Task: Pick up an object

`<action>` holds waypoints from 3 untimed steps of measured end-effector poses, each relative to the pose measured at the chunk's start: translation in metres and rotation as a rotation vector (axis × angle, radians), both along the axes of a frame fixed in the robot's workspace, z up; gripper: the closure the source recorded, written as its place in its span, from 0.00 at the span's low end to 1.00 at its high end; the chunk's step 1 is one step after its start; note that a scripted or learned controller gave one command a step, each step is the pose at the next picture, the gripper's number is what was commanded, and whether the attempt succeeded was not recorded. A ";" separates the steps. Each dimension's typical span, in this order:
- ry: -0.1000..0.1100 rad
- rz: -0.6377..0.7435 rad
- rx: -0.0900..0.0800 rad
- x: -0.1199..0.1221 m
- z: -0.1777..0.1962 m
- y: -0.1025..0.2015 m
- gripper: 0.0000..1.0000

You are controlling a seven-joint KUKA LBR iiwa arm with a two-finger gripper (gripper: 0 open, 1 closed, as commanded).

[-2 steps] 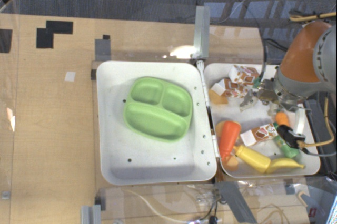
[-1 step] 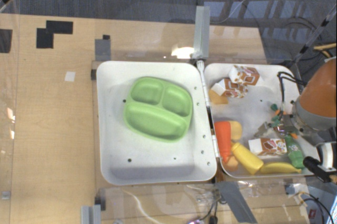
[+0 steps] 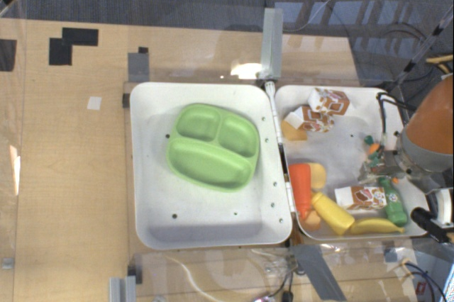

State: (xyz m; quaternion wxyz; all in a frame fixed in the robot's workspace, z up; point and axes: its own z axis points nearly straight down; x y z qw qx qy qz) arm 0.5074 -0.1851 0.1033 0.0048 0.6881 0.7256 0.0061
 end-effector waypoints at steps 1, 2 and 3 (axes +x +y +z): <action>0.000 0.016 -0.002 0.091 -0.013 0.093 1.00; 0.001 0.012 -0.005 0.091 -0.013 0.090 0.00; 0.054 -0.012 0.004 0.154 -0.015 0.073 0.00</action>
